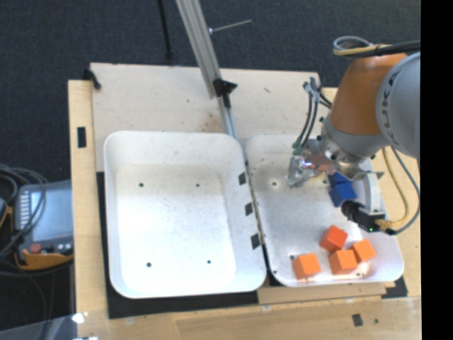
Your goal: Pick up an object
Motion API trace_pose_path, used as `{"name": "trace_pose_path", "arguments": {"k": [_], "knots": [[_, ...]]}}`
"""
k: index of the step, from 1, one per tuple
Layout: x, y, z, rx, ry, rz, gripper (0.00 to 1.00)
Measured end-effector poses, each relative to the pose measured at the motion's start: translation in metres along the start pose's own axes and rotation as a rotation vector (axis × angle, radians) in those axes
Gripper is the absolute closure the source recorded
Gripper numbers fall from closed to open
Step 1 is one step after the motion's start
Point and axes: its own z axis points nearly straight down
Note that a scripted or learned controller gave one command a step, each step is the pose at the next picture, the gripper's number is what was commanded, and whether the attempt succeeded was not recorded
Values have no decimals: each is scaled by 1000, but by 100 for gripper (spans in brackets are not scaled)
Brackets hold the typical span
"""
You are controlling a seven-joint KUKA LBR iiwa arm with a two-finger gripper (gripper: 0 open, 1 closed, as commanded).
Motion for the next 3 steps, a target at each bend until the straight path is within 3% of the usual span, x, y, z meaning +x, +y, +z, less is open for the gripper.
{"name": "trace_pose_path", "arguments": {"k": [1, 3], "knots": [[53, 7, 3, 0, 1, -1, 100], [144, -4, 0, 0, 2, -1, 100]]}}
